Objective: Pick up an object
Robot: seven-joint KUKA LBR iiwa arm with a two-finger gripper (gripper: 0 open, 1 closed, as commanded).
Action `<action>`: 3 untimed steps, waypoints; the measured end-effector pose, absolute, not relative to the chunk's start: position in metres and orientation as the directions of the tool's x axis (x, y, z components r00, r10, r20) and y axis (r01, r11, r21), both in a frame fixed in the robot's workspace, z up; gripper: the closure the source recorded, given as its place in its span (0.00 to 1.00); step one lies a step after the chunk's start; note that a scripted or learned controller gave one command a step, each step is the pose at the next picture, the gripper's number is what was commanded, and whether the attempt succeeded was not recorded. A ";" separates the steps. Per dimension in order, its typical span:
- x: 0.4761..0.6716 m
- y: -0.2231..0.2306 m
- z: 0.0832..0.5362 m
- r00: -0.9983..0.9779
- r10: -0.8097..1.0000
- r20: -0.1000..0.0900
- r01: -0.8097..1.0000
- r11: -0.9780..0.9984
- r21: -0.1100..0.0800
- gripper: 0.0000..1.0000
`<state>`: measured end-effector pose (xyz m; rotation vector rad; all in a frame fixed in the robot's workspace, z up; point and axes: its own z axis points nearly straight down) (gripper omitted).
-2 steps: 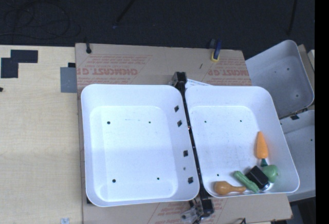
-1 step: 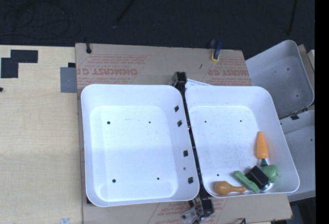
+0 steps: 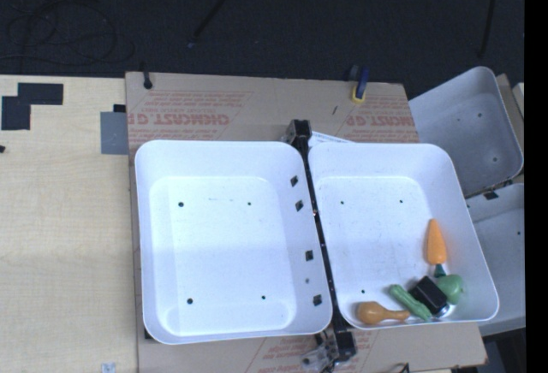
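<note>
**Four small things huddle in the right bin's 5 o'clock corner**

Whether my claw is apart or together, I cannot tell.

At the far left lies the pale wooden bench [image 3: 60,234]. On it is a sheet of printed cardboard [image 3: 214,110], and my two bins sit on that. The left bin [image 3: 214,243] shows a bare white floor with a few dark dots. A black hinge strip [image 3: 310,226] runs between the bins from 12 to 6 o'clock.

The right bin [image 3: 368,217] holds everything I could pick, all crowded toward its 5 o'clock corner:

- **Yellow-orange gourd [image 3: 381,312]:** it lies nearly flat across the bin, with its bulb toward 9 o'clock and its thin neck toward 3 o'clock.
- **Green piece [image 3: 409,298]:** it is just beside the gourd. Its long axis slants from 10 to 4 o'clock, and a rounder green lump sits further toward 3 o'clock.
- **Black block [image 3: 429,295]:** it rests on the green piece, touching it.
- **Orange carrot [image 3: 436,243]:** it sits toward 12 o'clock from that cluster. Its long axis runs close to 12–6, with the narrow tip at 12 and the thicker end at 6, near the green lump.

Outside the bin, at 2 o'clock, a grey metal panel [image 3: 467,123] tilts.
</note>
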<state>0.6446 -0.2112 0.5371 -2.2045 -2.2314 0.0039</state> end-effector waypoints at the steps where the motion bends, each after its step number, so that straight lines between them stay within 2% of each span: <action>1: 0.645 -0.211 0.537 -0.012 1.000 0.002 1.000 0.012 -0.005 1.00; 3: 0.645 -0.211 0.537 -0.013 1.000 0.002 1.000 0.013 -0.005 1.00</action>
